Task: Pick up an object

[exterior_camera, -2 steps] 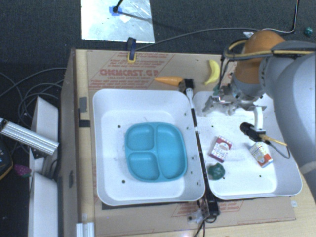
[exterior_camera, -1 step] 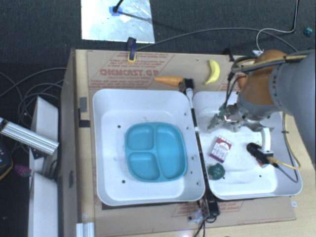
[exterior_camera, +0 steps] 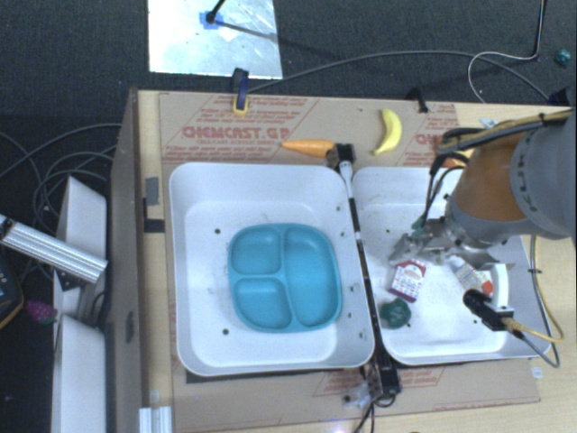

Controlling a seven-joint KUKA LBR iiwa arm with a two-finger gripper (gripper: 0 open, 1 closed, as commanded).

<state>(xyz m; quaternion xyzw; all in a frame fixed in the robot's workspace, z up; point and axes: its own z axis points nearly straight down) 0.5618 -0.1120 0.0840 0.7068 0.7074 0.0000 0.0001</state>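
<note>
Bench (exterior_camera: 270, 120): we see brown printed cardboard under 2 white bins, with dark carpet around it.
Left bin (exterior_camera: 194, 242): it holds 1 blue divided plate (exterior_camera: 284, 276), lying flat near its middle.
Right bin (exterior_camera: 388, 192): its 9 o'clock wall sits against the left bin.
Arm (exterior_camera: 532, 179): grey with an orange band, it reaches in from 3 o'clock over the right bin.
Gripper (exterior_camera: 420, 242): low over the right bin's middle, pointing toward 8 o'clock. We cannot tell whether it is wide or narrow.
Red-and-white packet (exterior_camera: 407, 280): in the right bin, just beside the gripper at its 6 o'clock.
Dark green round thing (exterior_camera: 394, 312): just beside the packet, at its 7 o'clock.
White tube with orange end (exterior_camera: 475, 278): in the right bin, at the packet's 3 o'clock.
Banana (exterior_camera: 389, 131): on the cardboard, at 12 o'clock of the right bin.
Carrot (exterior_camera: 306, 148): on the cardboard near the left bin's 12 o'clock rim.
</note>
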